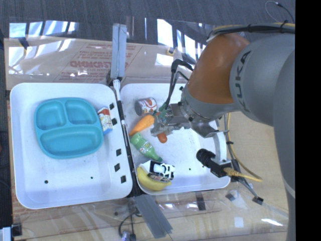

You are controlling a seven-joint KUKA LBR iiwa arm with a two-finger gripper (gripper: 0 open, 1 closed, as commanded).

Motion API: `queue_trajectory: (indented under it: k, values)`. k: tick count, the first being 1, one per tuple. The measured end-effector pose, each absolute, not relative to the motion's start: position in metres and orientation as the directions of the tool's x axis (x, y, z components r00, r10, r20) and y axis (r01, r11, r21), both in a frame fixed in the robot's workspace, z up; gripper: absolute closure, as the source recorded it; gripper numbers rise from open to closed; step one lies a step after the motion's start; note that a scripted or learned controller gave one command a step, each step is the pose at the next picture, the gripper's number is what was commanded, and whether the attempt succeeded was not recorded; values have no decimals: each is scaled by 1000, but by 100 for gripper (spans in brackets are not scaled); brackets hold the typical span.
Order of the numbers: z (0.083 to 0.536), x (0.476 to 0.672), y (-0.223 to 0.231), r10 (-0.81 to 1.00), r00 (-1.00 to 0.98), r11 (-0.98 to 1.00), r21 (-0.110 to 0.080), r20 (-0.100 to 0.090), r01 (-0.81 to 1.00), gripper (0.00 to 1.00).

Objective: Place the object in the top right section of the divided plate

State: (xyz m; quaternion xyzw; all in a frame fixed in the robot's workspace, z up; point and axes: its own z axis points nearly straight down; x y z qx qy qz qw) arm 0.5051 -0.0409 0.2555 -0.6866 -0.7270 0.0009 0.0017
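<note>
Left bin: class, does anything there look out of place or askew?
Yes. A small carton lies tipped against the right rim of the blue divided plate, half on it, half off. All the plate's sections hold nothing yet.

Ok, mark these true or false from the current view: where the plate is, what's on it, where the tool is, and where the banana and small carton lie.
1. The blue divided plate lies in the left bin. True.
2. The plate's top right section already holds an object. False: all its sections show bare blue.
3. The tool is over the right bin, near the carrot. True.
4. The banana lies on the plate. False: it lies at the right bin's front edge.
5. A small carton lies beside the plate's right edge, in the left bin. True.
</note>
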Motion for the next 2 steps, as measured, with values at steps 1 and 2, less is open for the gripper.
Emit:
queue_trajectory:
  k: [1, 2]
  values:
    - [211, 585, 1, 983, -181, 181, -4, 1, 983, 100]
    - [191, 607, 82, 979, -203, 203, -3, 0, 979, 100]
